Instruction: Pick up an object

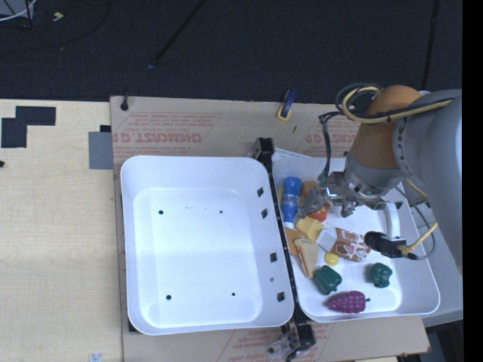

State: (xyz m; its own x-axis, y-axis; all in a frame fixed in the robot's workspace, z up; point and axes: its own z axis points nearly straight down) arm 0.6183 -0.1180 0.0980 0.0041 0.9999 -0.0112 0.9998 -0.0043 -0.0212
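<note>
Objects: heap of small toy items in the right bin, none lifted clear of it.
Blue bottle: lies along the bin's left wall, cap end toward the bench's far side.
Yellow block: just beside the bottle's near end; an orange piece touches it on the far side.
Tan wedge: near the left wall, pointing toward the near edge.
Printed packet: middle of the bin, red and white.
Green pepper: near side, beside a small yellow ball.
Second green piece: further right, well apart from the first.
Purple grape bunch: closest to the near rim.
Gripper: low over the heap's far end, above the orange piece; jaws possibly touching it, but open or closed cannot be told from this slant.
Arm: grey with orange band, reaching in from the right, cables looped at the wrist.
Left bin: white, touching the right bin along a black clip strip.
Bench: pale wood, cardboard sheet under both bins.
</note>
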